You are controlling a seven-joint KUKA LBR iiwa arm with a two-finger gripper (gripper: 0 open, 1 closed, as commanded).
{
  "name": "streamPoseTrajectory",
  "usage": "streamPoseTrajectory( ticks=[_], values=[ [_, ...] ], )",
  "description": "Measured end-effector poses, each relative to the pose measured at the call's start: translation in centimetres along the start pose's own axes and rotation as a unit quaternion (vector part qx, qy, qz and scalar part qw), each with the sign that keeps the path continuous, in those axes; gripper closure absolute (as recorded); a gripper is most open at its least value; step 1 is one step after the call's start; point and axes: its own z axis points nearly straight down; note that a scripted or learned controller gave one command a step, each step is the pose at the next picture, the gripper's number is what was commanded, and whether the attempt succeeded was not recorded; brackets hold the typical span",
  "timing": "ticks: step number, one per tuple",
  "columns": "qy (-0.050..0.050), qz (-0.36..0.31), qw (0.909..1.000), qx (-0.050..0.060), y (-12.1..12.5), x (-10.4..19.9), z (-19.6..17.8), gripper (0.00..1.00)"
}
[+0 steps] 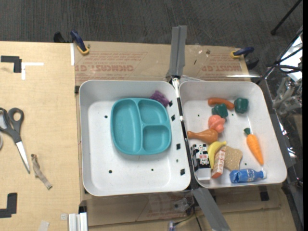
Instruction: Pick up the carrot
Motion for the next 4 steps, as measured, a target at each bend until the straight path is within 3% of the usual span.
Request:
streamPoseTrajectory(
  ticks=[1, 2, 4],
  values=[
    [0.002, 0.064, 0.9979, -0.001, 1.7, 1.8, 14.7, 1.00],
    [0.000, -0.258, 0.9660, -0.001, 1.6, 6.6, 8.0, 1.00],
    [-0.004, -0.256, 0.9668, -0.001, 1.6, 6.2, 6.2, 1.00]
  ],
)
